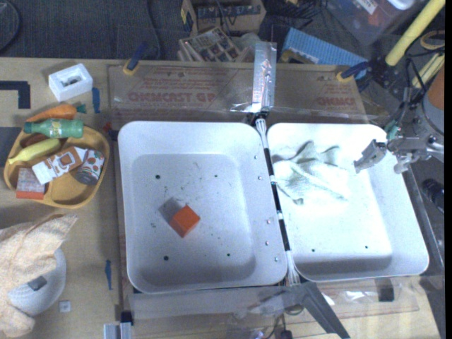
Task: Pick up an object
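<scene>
An orange block (186,220) lies in the left bin (141,147), a little left of its middle, with a grey shadow beside it. A crumpled white cloth (311,172) is spread in the upper left part of the right bin (367,253). My gripper (385,159) hangs over the right bin's upper right edge, to the right of the cloth and apart from it. It is open, and nothing sits between its fingers (368,156).
A yellow bowl (78,195) of toy food and packets stands left of the bins. A cream cloth (28,249) and a small white box (70,81) are also on the left. A clear plastic wall (183,90) runs behind the bins.
</scene>
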Robot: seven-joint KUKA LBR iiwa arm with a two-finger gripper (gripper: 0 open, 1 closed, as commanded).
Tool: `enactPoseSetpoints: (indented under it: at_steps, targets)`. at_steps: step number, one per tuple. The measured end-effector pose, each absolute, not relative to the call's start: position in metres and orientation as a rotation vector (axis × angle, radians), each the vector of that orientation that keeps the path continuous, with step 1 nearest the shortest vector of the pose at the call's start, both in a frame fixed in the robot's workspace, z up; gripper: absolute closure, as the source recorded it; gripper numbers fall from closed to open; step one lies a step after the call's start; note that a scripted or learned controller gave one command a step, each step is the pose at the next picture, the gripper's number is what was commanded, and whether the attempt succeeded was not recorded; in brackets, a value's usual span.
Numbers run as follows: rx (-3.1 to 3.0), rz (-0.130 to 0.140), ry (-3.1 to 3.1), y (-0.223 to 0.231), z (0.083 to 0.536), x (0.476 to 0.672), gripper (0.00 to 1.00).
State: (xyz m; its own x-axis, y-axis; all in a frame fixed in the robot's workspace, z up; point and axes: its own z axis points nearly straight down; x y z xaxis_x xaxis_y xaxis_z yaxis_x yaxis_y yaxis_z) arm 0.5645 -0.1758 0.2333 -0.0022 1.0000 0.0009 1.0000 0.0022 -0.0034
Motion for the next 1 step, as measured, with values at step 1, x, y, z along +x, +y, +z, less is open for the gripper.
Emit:
enactPoseSetpoints:
  at_steps: [1]
  targets:
    - [-2.281, 0.001, -2.161, -0.123, 0.1443, 0.6416, 0.0]
